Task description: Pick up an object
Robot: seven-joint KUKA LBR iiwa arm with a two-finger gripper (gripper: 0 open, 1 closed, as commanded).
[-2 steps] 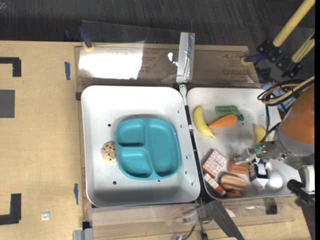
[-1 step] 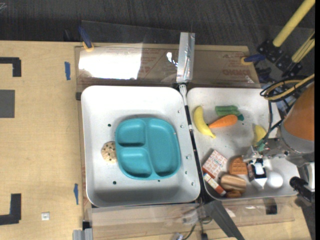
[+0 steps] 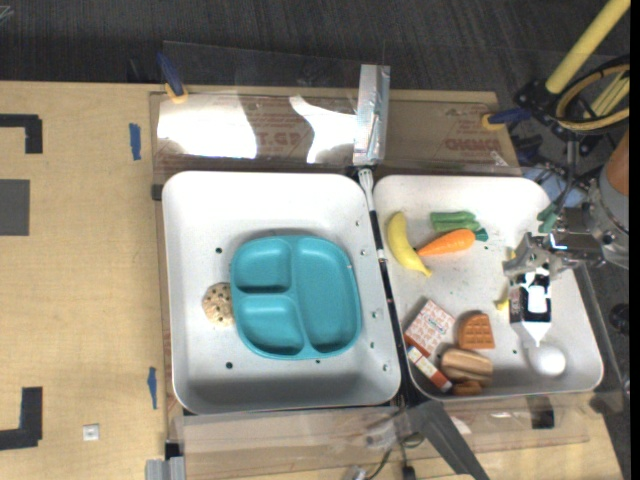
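Note:
The right bin (image 3: 455,193) holds a yellow banana (image 3: 404,244), an orange carrot (image 3: 448,243) with a green piece (image 3: 455,220) just behind it, a pink and white box (image 3: 429,327), a waffle (image 3: 476,330), a brown bun (image 3: 466,365) and a small white round item (image 3: 549,360). My gripper (image 3: 533,290) hangs over the right side of this bin, to the right of the carrot and behind the white round item. Nothing can be seen held in it.
The left bin (image 3: 190,268) carries a teal divided plate (image 3: 296,294) with a cookie (image 3: 218,304) at its left edge. A clear plastic sheet and cardboard stand behind the bins. Cables and a yellow pole (image 3: 590,33) sit at the back right.

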